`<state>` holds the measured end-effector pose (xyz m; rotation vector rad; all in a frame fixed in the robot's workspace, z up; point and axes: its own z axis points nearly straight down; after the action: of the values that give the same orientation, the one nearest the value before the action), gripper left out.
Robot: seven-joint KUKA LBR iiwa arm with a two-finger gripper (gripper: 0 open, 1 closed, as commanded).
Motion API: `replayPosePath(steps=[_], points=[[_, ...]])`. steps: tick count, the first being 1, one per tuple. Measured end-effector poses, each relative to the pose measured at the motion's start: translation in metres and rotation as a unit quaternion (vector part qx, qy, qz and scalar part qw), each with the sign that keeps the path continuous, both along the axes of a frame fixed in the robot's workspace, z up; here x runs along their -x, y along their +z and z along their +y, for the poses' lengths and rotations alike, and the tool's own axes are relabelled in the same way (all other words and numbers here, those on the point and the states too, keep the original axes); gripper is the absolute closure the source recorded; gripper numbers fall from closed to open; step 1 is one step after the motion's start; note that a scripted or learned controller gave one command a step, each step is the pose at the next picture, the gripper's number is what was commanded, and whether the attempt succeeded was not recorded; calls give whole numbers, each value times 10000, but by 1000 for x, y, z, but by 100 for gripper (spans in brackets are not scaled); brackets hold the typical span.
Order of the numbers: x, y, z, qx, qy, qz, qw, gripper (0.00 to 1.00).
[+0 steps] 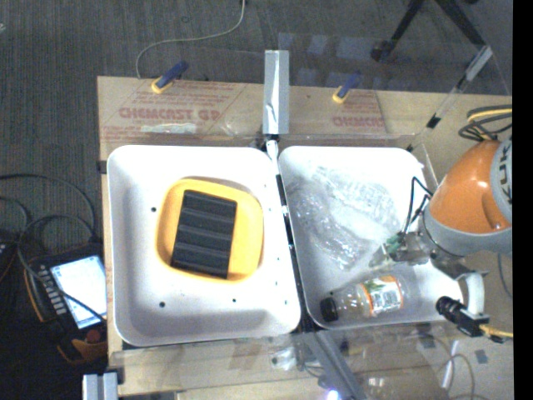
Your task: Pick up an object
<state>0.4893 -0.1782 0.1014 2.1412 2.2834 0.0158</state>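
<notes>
A small plastic bottle with a black cap, amber liquid and a printed label lies on its side along the front wall of the right bin. Behind it spreads a crumpled clear plastic wrap. In the left bin a yellow rounded square dish carries a black ridged block. My gripper hangs over the right side of the right bin, just above and right of the bottle, at the edge of the plastic wrap. Nothing is visibly held.
The grey arm with its orange band reaches in across the right bin's right rim. A metal post stands behind the wall between the bins. Cardboard with two clamps lies behind them.
</notes>
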Motion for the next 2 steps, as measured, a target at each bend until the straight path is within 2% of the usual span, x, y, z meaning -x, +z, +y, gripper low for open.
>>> replayPosePath(steps=[1, 2], points=[[0, 0, 0, -2, 0, 3, 10000, 0], [-56, -10, 74, 21, 131, -7, 9999, 0]])
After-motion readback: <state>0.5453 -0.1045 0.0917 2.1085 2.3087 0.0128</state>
